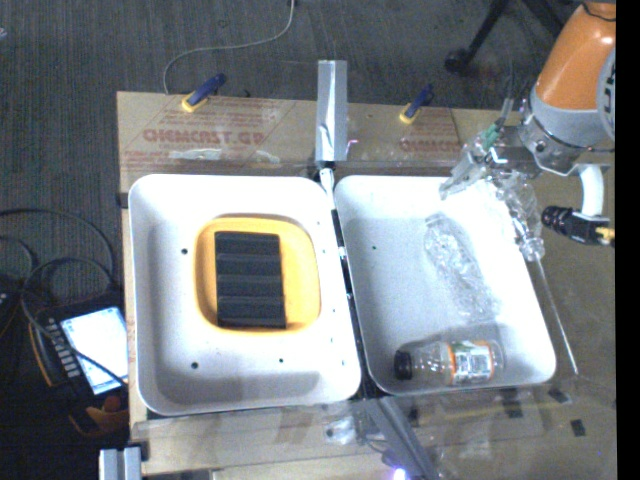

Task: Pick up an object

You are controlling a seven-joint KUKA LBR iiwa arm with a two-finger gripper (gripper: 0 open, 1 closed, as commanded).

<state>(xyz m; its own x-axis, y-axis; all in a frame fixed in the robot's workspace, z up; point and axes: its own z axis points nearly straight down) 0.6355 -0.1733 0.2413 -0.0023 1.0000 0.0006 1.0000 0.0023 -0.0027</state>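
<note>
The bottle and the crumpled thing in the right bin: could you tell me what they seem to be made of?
The bottle looks like clear, glossy plastic: see-through body, dark cap, printed label. The crumpled thing seems to be thin transparent film or a squashed plastic bottle; the white bin shows through its wrinkles, which catch glints.

Both bins (pixel 150 268) are seen as smooth, matt white plastic. A glossy yellow tray (pixel 305 268) is lined with ribbed, matt black foam (pixel 248 279). The bottle (pixel 450 361) is of clear, shiny plastic with a paper-like label; a crumpled clear wrapper (pixel 458 265) glints. The bench (pixel 230 133) is shown as raw, matt board.
</note>
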